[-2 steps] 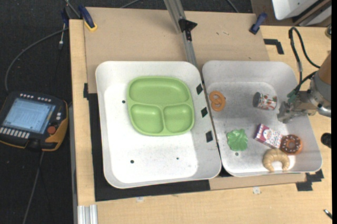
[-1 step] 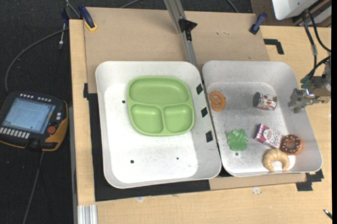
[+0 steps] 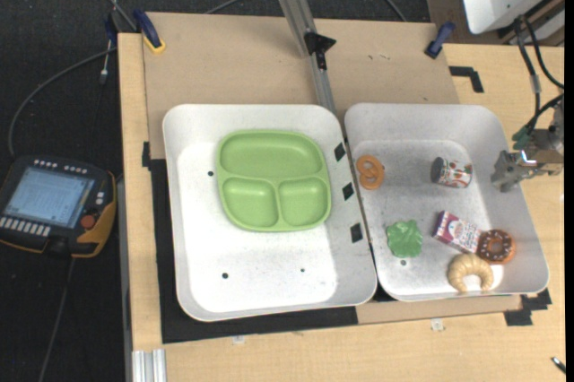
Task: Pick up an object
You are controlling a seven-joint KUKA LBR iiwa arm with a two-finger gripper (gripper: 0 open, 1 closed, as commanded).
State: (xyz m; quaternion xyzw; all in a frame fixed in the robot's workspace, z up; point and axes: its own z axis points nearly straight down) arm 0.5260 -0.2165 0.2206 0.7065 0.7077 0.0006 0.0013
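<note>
The right bin (image 3: 421, 125) holds several small items. An orange pretzel (image 3: 369, 171) lies at its left side and a small can (image 3: 452, 172) lies on its side near the middle. Toward the front are a green leafy toy (image 3: 404, 238), a pink carton (image 3: 456, 231), a chocolate donut (image 3: 495, 246) and a tan croissant (image 3: 471, 273). My gripper (image 3: 516, 165) hangs at the bin's right rim, to the right of the can and apart from it. Nothing shows in its grasp.
The left bin (image 3: 197, 282) carries a green three-compartment plate (image 3: 273, 179). A metal pole (image 3: 296, 8) slants across the bench behind the bins. A teach pendant (image 3: 54, 205) lies on the floor at the left. Cables trail at the right edge.
</note>
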